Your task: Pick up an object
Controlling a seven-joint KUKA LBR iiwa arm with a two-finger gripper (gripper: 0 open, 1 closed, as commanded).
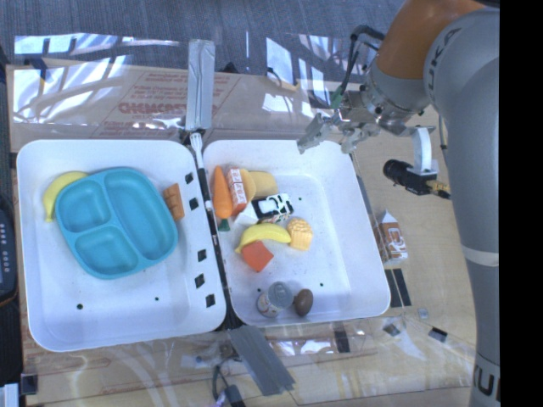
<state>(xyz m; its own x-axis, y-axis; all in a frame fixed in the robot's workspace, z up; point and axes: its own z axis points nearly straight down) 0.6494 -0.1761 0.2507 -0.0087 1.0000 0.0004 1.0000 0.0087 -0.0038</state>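
My gripper (pixel 328 139) hangs over the far rim of the right bin (pixel 361 253), open with nothing between its fingers. Below it and to the left, in that bin, lie an orange carrot (pixel 221 192), an orange box (pixel 238 188), a pale yellow piece (pixel 262 181), a black-and-white toy car (pixel 272 206), a yellow banana (pixel 262 233), a yellow corn piece (pixel 299 232) and a red block (pixel 258 257). Near the bin's front edge sit a grey can (pixel 277 298) and a brown ball (pixel 303 301).
The left bin (pixel 51 312) holds a blue divided plate (pixel 116 220), a second banana (pixel 58 190) at the plate's left edge and a small orange piece (pixel 174 201). A small carton (pixel 391 237) lies on the bench right of the right bin.
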